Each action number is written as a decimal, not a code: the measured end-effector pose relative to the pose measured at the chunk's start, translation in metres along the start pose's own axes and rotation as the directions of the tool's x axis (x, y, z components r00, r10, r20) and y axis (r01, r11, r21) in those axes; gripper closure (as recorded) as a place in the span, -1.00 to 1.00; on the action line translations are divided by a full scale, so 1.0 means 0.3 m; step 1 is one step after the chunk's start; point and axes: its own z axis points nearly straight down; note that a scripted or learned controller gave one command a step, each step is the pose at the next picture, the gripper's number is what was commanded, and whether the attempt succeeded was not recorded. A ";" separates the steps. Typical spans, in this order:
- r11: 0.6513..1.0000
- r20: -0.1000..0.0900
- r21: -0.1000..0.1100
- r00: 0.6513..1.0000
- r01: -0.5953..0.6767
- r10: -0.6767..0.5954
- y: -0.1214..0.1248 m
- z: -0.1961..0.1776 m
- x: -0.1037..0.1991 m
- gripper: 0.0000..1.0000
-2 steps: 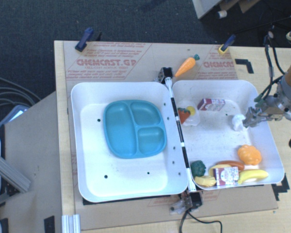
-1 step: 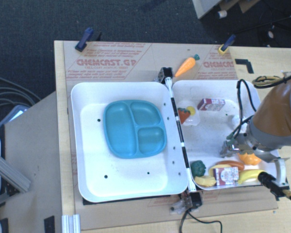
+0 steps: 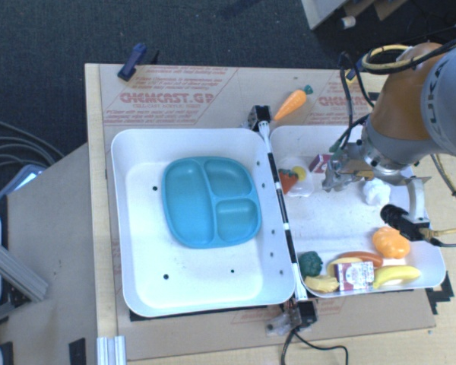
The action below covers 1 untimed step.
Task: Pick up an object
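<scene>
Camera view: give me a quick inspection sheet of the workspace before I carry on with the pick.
Surface: bench bearing left bin and right bin side by side.
Job's things: in the right bin, banana, orange fruit, carton, green item, white object.
Clutter: blue divided plate in the left bin; toy carrot and blue clip on the bench.
Grippers: gripper low over the right bin's far end.
Cables: yellow and black on the arm; grey, floor left.
Surroundings: dark carpet.
</scene>
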 end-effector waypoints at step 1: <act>1.000 0.003 0.001 1.000 -0.002 0.002 0.172 -0.175 -0.260 1.00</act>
